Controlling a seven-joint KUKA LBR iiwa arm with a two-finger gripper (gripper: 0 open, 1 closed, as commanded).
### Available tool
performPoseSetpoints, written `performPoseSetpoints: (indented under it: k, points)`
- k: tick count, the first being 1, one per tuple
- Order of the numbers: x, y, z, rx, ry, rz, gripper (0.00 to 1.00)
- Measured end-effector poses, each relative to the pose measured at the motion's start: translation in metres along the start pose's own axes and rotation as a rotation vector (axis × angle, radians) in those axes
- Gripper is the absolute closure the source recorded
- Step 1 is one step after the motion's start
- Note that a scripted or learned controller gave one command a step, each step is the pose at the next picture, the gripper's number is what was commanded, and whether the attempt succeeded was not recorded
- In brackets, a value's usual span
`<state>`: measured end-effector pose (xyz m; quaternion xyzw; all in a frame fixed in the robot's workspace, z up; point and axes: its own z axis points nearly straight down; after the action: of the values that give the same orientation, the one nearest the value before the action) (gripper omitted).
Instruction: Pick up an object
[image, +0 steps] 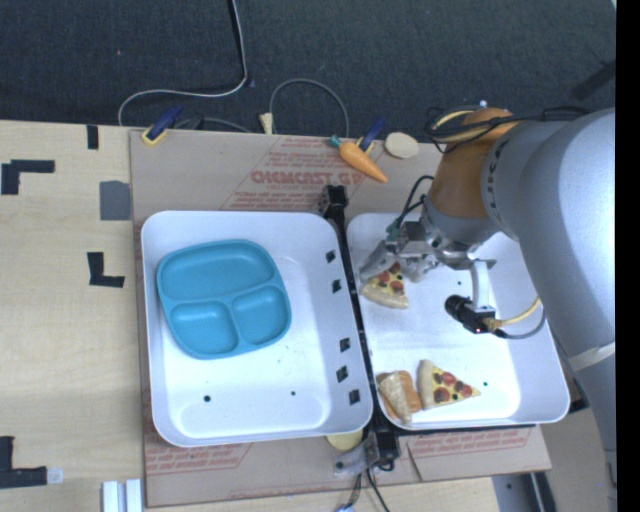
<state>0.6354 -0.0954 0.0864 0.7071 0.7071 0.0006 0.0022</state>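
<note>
Claw (392, 262) over a pizza slice (386, 289), perhaps touching.

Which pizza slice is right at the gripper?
The upper pizza slice, by the divider in the right bin, directly under the gripper. The other pizza slice lies near the bin's front edge beside a bread piece.

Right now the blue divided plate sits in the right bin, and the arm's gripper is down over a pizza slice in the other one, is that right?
Not quite. The camera view shows the blue divided plate in the left bin, not the right. The gripper is down over a pizza slice in the right bin.
</note>
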Motion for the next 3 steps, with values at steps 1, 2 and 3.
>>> performPoseSetpoints:
  k: [1,2,3]
  points:
    - [-0.001,0.001,-0.01,0.0,-0.001,0.0,1.0]
    - [-0.007,-0.053,-0.065,0.005,0.002,0.001,1.0]
    - [-0.006,-0.052,-0.062,0.006,0.003,-0.001,0.0]
